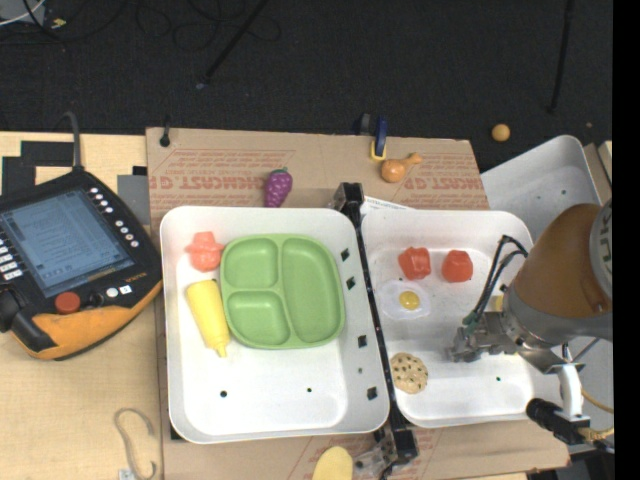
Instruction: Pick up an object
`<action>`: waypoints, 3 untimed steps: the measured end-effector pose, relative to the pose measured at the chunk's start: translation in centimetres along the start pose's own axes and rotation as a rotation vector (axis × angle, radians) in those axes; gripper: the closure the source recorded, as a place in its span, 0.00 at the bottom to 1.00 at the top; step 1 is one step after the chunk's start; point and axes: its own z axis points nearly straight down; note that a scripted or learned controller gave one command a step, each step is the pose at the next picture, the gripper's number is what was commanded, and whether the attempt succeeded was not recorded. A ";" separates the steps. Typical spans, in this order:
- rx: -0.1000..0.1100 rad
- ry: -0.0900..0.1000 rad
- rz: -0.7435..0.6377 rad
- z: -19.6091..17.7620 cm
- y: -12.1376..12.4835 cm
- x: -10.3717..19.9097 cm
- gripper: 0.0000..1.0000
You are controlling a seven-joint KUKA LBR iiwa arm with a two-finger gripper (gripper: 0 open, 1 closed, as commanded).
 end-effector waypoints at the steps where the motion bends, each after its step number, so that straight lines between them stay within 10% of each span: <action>1: 0.001 0.000 -0.005 -4.3 0.2 0.4 1.00; 3: 0.000 -0.001 -0.006 -12.9 0.8 0.4 1.00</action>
